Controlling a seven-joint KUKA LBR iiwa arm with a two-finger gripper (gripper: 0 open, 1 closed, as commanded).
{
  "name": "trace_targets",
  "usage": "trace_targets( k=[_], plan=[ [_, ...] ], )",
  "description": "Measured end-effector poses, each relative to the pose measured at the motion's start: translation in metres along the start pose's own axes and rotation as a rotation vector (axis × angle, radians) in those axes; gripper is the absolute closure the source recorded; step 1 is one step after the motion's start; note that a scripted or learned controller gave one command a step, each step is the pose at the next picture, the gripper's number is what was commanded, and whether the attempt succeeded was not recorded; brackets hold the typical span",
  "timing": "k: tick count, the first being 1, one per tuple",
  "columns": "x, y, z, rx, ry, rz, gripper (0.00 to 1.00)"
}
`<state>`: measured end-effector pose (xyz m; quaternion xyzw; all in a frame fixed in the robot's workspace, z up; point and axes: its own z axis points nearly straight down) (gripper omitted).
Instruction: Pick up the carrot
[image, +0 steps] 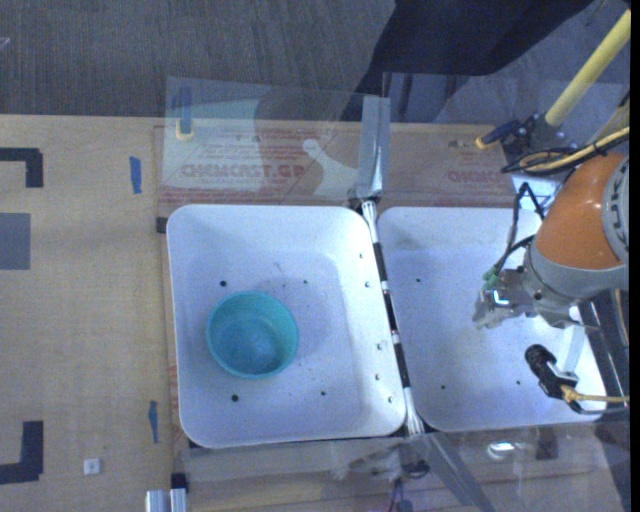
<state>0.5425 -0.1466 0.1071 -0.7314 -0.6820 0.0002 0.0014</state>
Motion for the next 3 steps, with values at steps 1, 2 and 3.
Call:
trace_targets(
  k=[1,2,3],
  plan=[
    [-0.026,-0.06,-0.087,-0.002,-0.002,0.157,1.0],
    [-0.057,-0.029,-0.158,-0.003,-0.002,0.192,1.0],
    [-0.022,0.017,-0.114,-0.002,-0.002,-0.092,1.0]
  ],
)
